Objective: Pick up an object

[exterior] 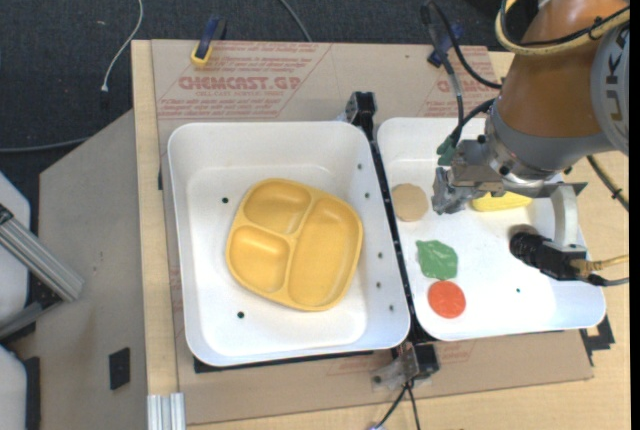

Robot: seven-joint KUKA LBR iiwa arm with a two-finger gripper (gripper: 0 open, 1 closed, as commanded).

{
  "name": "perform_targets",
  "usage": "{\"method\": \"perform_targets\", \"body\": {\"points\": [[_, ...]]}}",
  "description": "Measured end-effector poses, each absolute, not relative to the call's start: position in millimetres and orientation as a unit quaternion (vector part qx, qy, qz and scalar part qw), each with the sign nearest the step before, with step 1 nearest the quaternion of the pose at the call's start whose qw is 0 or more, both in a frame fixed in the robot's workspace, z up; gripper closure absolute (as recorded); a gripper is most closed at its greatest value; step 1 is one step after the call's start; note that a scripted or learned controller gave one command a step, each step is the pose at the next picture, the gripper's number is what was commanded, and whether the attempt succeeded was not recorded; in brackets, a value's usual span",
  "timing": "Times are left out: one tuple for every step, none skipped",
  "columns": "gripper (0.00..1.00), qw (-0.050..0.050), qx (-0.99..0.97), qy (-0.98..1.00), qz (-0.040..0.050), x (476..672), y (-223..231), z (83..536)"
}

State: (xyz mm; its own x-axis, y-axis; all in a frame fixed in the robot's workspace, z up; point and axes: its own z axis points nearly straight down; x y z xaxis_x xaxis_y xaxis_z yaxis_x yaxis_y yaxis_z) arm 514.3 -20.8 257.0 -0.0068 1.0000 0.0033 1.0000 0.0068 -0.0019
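Observation:
In the right bin (500, 313) lie a tan round piece (409, 202), a green leaf-shaped piece (437, 259), a red round piece (447, 299) and a yellow piece (499, 202) partly hidden under the wrist. My gripper (449, 193) hangs low over the bin's upper middle, just right of the tan piece and left of the yellow one. Nothing shows between its fingers.
The left bin (200, 168) holds a yellow divided plate (294, 243). A black ridge between the bins runs just left of the tan piece. The arm's orange and grey body covers the right bin's far corner. Cardboard and cables lie beyond the bins.

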Motion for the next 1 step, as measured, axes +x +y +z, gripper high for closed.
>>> {"method": "perform_targets", "body": {"points": [[1.0,0.003,-0.705,-0.709,0.0005,504.6,27.0,243.3]]}}
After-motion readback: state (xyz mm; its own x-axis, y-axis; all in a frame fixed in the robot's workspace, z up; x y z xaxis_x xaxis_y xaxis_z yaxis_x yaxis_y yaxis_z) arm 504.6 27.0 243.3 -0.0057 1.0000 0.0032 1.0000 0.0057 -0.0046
